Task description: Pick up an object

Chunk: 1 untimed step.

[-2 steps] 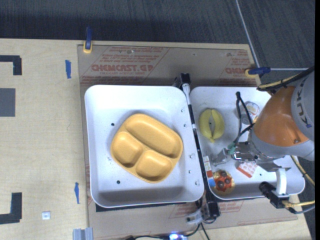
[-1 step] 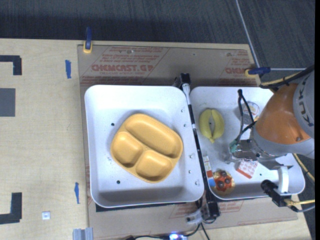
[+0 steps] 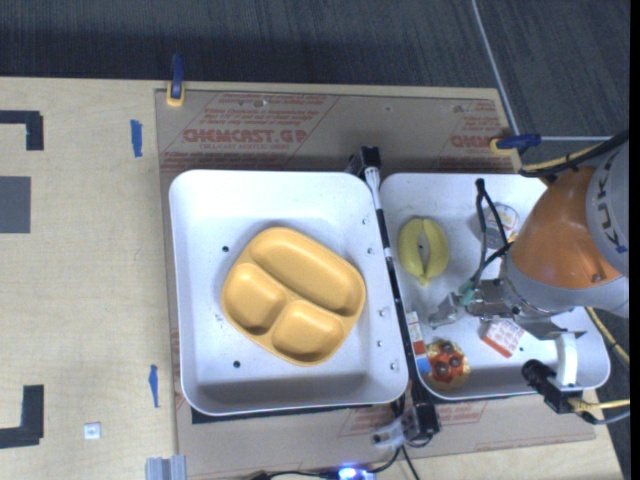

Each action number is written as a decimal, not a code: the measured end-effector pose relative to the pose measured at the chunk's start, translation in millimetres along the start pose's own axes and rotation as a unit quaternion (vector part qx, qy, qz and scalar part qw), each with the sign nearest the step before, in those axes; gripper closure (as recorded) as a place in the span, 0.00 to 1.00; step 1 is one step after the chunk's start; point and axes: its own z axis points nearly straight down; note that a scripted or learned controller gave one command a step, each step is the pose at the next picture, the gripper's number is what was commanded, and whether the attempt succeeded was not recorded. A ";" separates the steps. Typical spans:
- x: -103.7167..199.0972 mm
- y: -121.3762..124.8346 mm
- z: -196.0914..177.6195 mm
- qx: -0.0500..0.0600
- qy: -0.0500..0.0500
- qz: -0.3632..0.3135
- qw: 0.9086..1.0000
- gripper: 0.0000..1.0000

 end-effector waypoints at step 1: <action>2.1 -5.3 13.7 0.010 0.005 -0.001 1.000 0.00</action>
